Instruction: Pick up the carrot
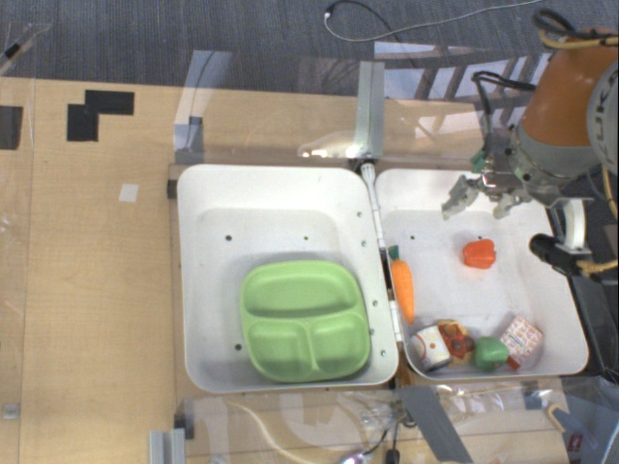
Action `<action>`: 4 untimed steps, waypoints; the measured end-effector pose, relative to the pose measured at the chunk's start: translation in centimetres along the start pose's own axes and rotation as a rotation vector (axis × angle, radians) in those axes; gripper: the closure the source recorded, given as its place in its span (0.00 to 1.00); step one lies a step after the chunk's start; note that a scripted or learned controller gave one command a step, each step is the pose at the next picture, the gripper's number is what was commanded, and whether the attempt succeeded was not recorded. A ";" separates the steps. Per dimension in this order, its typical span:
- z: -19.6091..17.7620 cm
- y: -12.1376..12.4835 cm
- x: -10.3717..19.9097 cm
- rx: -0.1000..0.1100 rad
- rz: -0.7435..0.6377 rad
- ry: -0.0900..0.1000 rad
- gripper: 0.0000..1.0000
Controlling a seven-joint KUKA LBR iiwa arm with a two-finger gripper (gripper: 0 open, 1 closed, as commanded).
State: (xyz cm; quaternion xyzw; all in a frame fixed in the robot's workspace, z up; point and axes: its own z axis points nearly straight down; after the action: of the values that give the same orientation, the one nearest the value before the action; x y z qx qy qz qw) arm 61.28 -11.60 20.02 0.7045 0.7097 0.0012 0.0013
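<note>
The carrot (401, 288) is orange with a green top and lies lengthwise along the left wall of the right bin (426, 196). My gripper (482, 204) hangs over the back of that bin, up and to the right of the carrot and well apart from it. Its two grey fingers (458, 197) are spread wide, open, with nothing between them.
A red-orange pepper (479, 253) sits mid-bin just below the gripper. A small can (429, 345), a green item (490, 353) and a patterned packet (522, 337) crowd the bin's front edge. A green divided plate (305, 319) lies in the left bin (222, 211).
</note>
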 end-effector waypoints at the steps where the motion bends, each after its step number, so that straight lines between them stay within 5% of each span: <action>1: 1.1 -0.9 7.4 0.002 -0.215 0.001 0.00; 2: 1.5 -6.5 13.2 0.000 -0.233 0.001 0.00; 3: 1.5 -11.3 10.9 0.000 -0.293 0.001 0.00; 4: 1.5 -7.0 7.5 -0.001 -0.109 0.000 0.00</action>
State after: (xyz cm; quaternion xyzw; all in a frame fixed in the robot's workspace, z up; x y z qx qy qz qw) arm 54.22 -4.18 18.52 0.6650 0.7469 0.0014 0.0016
